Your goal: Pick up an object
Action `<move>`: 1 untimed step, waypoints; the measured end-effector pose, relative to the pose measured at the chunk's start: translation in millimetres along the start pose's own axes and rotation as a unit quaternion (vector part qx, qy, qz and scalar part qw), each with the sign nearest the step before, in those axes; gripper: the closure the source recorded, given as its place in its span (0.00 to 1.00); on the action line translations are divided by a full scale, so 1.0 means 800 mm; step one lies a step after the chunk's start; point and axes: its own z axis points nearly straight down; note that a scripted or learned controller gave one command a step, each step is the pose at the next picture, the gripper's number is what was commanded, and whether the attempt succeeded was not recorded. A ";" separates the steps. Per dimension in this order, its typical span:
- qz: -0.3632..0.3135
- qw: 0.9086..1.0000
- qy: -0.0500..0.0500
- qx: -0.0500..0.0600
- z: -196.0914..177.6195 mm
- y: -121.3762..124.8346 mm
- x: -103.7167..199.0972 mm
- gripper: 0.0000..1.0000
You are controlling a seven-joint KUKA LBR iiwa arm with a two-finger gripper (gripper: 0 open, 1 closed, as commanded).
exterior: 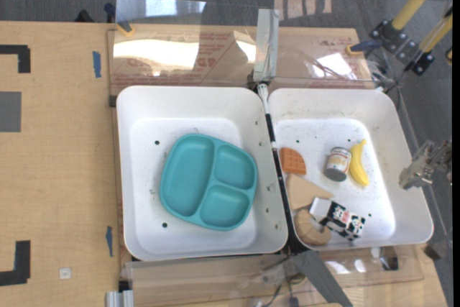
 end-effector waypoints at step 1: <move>-0.190 0.982 0.000 -0.001 0.060 0.001 0.000 1.00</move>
